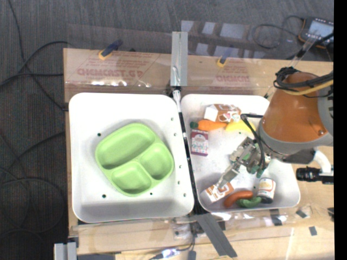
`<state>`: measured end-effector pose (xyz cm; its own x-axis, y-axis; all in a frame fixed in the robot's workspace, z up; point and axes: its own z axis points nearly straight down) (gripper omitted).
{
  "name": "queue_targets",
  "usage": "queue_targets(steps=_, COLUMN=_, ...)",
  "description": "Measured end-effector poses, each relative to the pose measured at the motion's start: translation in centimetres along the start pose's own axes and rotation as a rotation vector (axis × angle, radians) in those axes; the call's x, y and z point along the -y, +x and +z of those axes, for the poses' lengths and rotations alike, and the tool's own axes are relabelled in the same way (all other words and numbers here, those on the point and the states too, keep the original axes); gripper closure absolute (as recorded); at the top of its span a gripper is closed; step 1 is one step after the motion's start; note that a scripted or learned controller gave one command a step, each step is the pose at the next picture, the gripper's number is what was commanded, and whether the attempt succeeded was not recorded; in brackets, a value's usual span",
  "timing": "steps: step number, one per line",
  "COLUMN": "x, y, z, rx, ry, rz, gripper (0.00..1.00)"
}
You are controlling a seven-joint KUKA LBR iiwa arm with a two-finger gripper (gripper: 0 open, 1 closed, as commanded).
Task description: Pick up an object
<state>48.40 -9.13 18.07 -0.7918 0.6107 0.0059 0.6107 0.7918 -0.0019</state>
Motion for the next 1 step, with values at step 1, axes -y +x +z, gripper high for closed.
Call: queue_targets(steps=1, x=-0.03, y=0.01, z=0.00, rx=0.001, ry=-0.001, rz=0.000, gripper=0.00)
